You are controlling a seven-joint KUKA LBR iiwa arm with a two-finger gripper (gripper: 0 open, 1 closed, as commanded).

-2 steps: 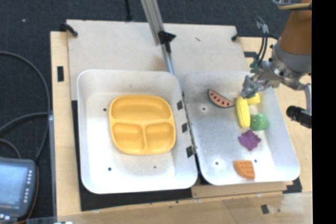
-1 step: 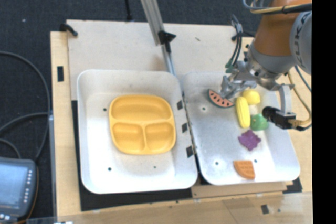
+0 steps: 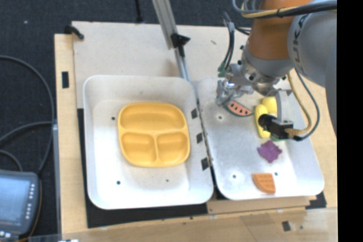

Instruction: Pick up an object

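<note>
hovering hand [image 3: 227, 92] over right bin [image 3: 238, 150], watermelon slice [image 3: 240, 109] just beside, grip unclear

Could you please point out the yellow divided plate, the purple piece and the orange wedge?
yellow divided plate [image 3: 153, 134]: camera view, plate centre.
purple piece [image 3: 269, 151]: camera view, its middle.
orange wedge [image 3: 264, 182]: camera view, its middle.

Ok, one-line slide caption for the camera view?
KUKA arm's gripper poised over the watermelon slice in the right bin; a yellow divided plate sits in the left bin.
</note>
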